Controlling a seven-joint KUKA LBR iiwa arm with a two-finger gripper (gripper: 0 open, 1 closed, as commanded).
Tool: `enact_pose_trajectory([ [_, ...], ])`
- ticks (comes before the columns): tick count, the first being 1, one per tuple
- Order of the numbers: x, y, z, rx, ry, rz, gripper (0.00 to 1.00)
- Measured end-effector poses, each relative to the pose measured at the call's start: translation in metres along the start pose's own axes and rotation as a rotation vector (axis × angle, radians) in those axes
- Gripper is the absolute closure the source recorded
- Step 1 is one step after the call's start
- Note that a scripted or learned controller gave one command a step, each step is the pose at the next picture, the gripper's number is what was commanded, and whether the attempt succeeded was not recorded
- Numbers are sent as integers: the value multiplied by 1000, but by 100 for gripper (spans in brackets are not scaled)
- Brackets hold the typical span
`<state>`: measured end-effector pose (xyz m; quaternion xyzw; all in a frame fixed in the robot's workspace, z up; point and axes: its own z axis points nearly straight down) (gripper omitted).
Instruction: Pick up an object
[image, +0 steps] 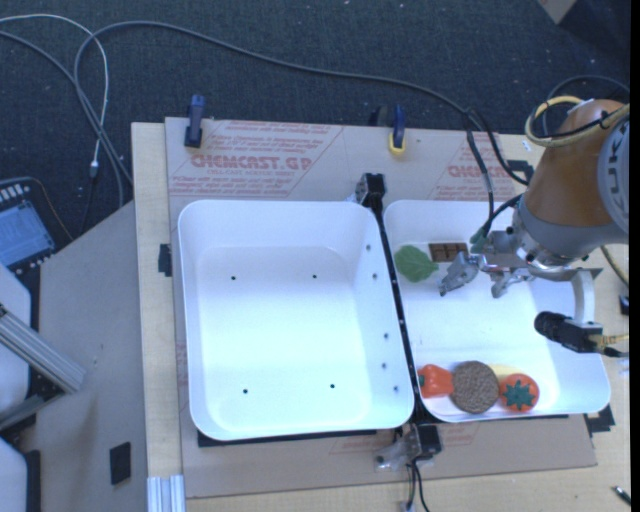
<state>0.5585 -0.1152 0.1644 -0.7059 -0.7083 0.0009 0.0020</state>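
Observation:
In the right bin (500, 330) lie a green leaf-shaped piece (413, 263) and a brown chocolate bar (447, 251) near the far left corner. Along the near edge sit a red-orange piece (435, 380), a round brown cookie (474, 387) and a red tomato with a green top (518, 391). My gripper (478, 280) hangs over the bin's far half, just right of the chocolate bar and the green piece. Its fingers (455, 279) are spread apart with nothing between them.
The left bin (290, 320) is a shallow white tray beside the right one. Blue and yellow clamps (397, 132) hold the cardboard at the back. A black cable (565, 330) part sticks out below the wrist on the right.

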Motion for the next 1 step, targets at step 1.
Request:
enact_pose_trajectory([
  [1, -66, -62, 63, 1, -2, 10, 0],
])
